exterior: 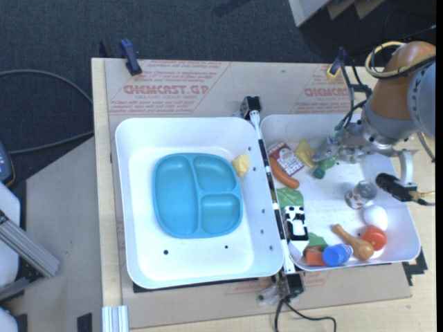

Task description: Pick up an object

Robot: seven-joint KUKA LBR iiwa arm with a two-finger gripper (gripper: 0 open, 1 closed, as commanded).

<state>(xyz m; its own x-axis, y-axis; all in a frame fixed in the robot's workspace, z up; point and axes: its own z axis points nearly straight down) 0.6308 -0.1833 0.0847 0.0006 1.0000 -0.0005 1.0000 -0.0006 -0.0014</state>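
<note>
the end effector (337, 149) is seen low over the far end of the right bin (408, 216), just beside a green object (323, 164) and a yellow piece (304, 152); whether anything is gripped cannot be told. a hot dog (284, 172) lies near that bin's left wall. a blue divided tray (198, 194) sits in the middle of the left bin (138, 158), a small yellow object (241, 164) at the tray's far right corner.

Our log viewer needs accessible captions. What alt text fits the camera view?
A grey arm reaches from the right over the right bin, its gripper low among small toys: a hot dog, an egg, a blue cap. The left bin holds a blue divided tray and a small yellow piece.
</note>
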